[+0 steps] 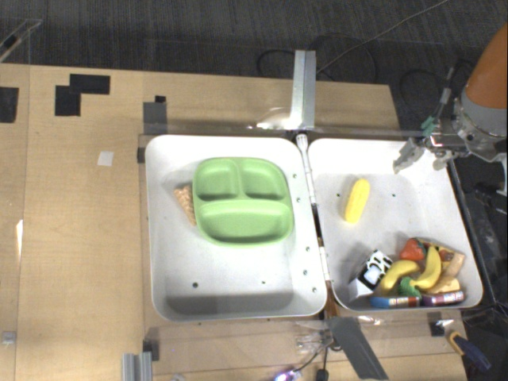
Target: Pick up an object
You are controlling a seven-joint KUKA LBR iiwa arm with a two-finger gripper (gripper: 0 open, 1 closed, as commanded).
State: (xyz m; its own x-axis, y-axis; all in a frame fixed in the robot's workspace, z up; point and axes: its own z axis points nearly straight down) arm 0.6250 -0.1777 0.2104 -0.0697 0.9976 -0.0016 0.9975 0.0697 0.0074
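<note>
While we look down on the worktop (79, 236), we see two white bins side by side: the left bin (230, 300) and the right bin (381, 173). Most of the left bin's middle is taken by a green divided plate (240, 199), with a tan, grainy piece (185, 203) tucked against its 9 o'clock edge. The arm (486, 94) comes in at 2 o'clock of the right bin, its orange band showing near the edge of our view. Its hand (423, 155) hangs over the bin's 1 o'clock corner with two fingers spread apart and nothing between them. A yellow corn cob (356, 200) lies alone near the middle of the right bin, well apart from the hand. At 5 o'clock in that bin we find a heap of small toys: a banana (429, 268), a red-orange piece (412, 250), a black-and-white block (374, 271) and some markers (413, 300), all touching or overlapping.
</note>
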